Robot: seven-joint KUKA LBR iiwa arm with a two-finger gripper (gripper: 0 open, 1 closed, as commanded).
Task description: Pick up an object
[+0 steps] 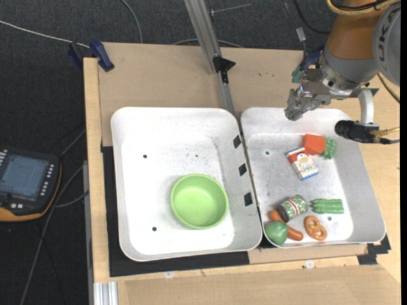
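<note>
My gripper (pixel 294 112) hangs over the far left edge of the right bin (pixel 356 189), with nothing seen in it. Nearest to it lie an orange toy with green leaves (pixel 315 143) and a small red-and-white carton (pixel 303 164), both to its lower right. At the bin's near end are a small can (pixel 293 207), a green bean bundle (pixel 327 205), a pretzel (pixel 315 227), a green pepper (pixel 276 233) and an orange sausage-like piece (pixel 295 235).
The left bin (pixel 133 170) holds a green bowl (pixel 199 200) near its front. A metal pole (pixel 205 30) slants up from between the bins. A black handle-like fitting (pixel 353 130) sticks out beside the right bin's far right edge.
</note>
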